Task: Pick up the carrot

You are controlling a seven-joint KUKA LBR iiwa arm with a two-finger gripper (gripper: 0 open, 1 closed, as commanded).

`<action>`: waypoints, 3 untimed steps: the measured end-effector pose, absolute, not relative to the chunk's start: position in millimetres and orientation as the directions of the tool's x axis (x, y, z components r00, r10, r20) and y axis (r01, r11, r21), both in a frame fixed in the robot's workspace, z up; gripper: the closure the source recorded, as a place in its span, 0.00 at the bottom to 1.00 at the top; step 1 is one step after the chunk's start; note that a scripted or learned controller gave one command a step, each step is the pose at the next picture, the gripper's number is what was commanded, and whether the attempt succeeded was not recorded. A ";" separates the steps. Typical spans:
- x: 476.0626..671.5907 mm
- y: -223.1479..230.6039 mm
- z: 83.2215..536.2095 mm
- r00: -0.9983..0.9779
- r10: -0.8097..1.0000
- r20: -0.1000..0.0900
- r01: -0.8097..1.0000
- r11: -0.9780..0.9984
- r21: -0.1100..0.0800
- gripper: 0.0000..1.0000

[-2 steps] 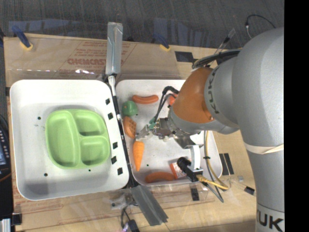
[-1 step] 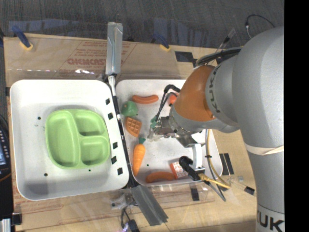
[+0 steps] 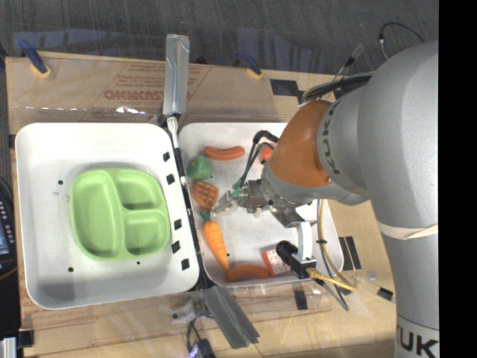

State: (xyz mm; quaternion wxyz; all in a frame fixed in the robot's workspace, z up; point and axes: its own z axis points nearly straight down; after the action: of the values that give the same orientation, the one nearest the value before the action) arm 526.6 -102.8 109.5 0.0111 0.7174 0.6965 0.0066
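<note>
The carrot (image 3: 215, 242) is orange with a small green top. It lies in the right bin (image 3: 328, 253) near the left wall, pointing toward the front. My gripper (image 3: 229, 201) hangs just above and behind the carrot's green end, reaching in from the right. Nothing shows in its grasp. The arm's orange band and grey wrist cover the bin's right half.
The right bin also holds a sausage (image 3: 223, 153) at the back, a green vegetable (image 3: 199, 168), an orange waffle-like piece (image 3: 206, 194), a second sausage (image 3: 248, 272) at the front and a red and white can (image 3: 274, 261). A green divided plate (image 3: 119, 213) lies in the left bin (image 3: 37, 200).
</note>
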 end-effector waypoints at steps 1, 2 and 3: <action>512.6 -94.3 92.3 -0.041 0.999 -0.004 0.999 0.041 0.006 0.00; 512.7 -93.9 100.1 -0.047 0.999 -0.003 0.999 0.047 0.003 1.00; 477.5 -53.5 190.6 -0.323 0.947 -0.001 0.947 0.323 0.000 1.00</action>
State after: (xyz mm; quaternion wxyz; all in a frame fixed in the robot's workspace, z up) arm 477.5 -53.5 190.6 0.0002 0.5820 0.8132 -0.0002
